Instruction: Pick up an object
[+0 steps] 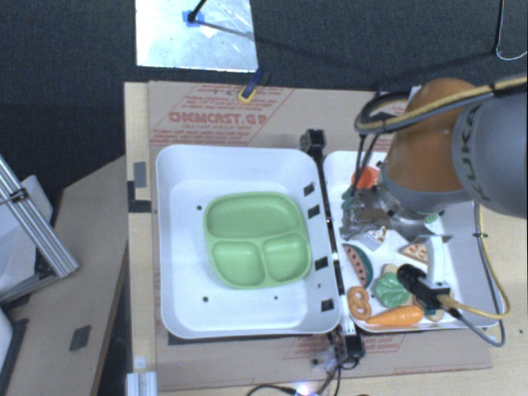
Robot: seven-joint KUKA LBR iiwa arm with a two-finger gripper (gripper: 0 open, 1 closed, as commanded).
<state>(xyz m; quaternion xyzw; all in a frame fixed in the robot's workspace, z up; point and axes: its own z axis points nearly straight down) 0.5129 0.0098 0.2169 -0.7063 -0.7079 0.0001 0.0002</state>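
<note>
The right white bin [472, 320] holds toy food: a watermelon slice [358, 263], a pretzel [359, 302], a carrot [393, 317], a green broccoli piece [388, 288] and a pizza slice [415, 252]. My gripper [363, 219] hangs low over the bin's upper left part, just above the watermelon slice. The grey arm and its orange band [425, 139] cover the bin's middle. A red-orange item [364, 176] peeks out beside the wrist.
The left white bin [181, 180] holds a green three-compartment tray [253, 238]. A black divider with clips [324, 221] runs between the bins. Cables [487, 304] trail over the right bin's edge. A shiny plate [196, 23] lies behind the bench.
</note>
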